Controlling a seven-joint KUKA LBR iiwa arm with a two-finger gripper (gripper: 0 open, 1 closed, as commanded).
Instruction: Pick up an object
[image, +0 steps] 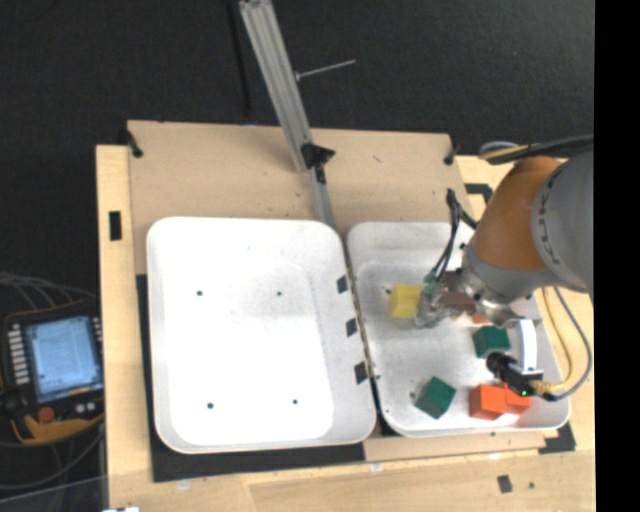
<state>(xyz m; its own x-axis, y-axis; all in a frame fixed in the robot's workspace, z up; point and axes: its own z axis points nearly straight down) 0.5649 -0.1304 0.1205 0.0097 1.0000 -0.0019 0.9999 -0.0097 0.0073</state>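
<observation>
The arm (520, 235) enters from the right and reaches down into the right-hand bin (400, 245), its orange band uppermost and the grey wrist below it. The gripper (432, 305) sits low over the bin floor, just beside the yellow block (405, 301), which lies in the upper middle of that bin, a little right of the divide between the two bins. The gripper's tip appears to touch the block's right side, but the wrist body covers the tool and the detail is too small to resolve; whether it is apart, together or clamped on anything cannot be told. A dark green block (435, 397) lies near the bin's front edge, an orange block (488, 401) to its right, and a second dark green block (491, 341) partly under the wrist. The left-hand bin (245, 330) adjoins on the left. A handheld pendant (55, 365) with a lit screen rests off the bench's left edge.
</observation>
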